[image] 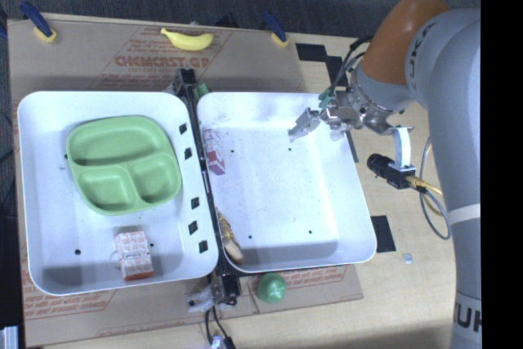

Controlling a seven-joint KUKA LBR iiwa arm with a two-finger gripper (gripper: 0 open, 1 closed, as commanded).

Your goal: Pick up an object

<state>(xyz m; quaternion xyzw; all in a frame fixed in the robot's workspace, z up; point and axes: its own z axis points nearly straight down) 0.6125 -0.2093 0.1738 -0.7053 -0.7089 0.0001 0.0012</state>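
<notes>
Where bins meet, small carton (213, 151), green ball (271, 288)

Red print "CHEMCAST GP" reads across the cardboard sheet (122, 53) under the bins, just above the left bin and below the banana (188, 38). More red lettering runs along the cardboard's front edge and left edge, too small to read. White letters "KU" sit on the arm (462, 176) at bottom right, cut off by the frame. The small carton (133, 253) in the left bin has printing, illegible.
</notes>
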